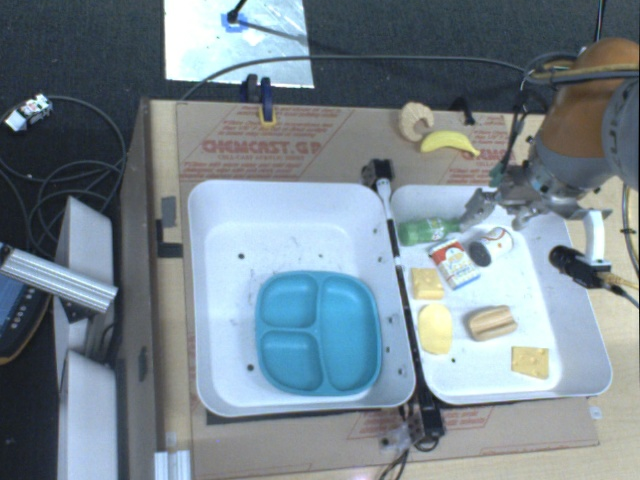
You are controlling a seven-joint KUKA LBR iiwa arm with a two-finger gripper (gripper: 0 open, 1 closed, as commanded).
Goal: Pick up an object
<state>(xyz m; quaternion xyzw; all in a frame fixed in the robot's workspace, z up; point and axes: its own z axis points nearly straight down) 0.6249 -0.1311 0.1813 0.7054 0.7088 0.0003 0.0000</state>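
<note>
Camera view, bench seen from above at a slant.

Left bin point(225, 228): shallow, white. A blue divided plate point(318, 330) with three compartments is laid flat in its near half.

Right bin point(570, 318): shallow, white, set just beside the left bin. Contents listed from far to near:
- green packet point(428, 231), lying near the far left corner;
- small red and white carton point(455, 264), tilted, near the middle of the far half;
- dark round object point(480, 253) with a white ring just beside the carton, kind not determinable;
- yellow cheese wedge point(427, 284), touching the carton's near left side;
- pale yellow rounded piece point(435, 328), near the left wall;
- brown bread roll point(490, 322), just right of the rounded piece;
- second yellow cheese wedge point(530, 361), near the near right corner.

Arm point(590, 108): grey with an orange band, entered from the right. The gripper point(492, 206) is seen over the far edge of the right bin, above the green packet and the carton. Whether the jaws are wide, narrow or closed on anything cannot be told; no object is seen held.

Bench outside the bins: a banana point(448, 144) and a pale rounded item point(415, 120) are placed on the cardboard beyond the right bin, near each other. A blue and yellow clamp point(262, 96) is fixed at the far edge.
</note>
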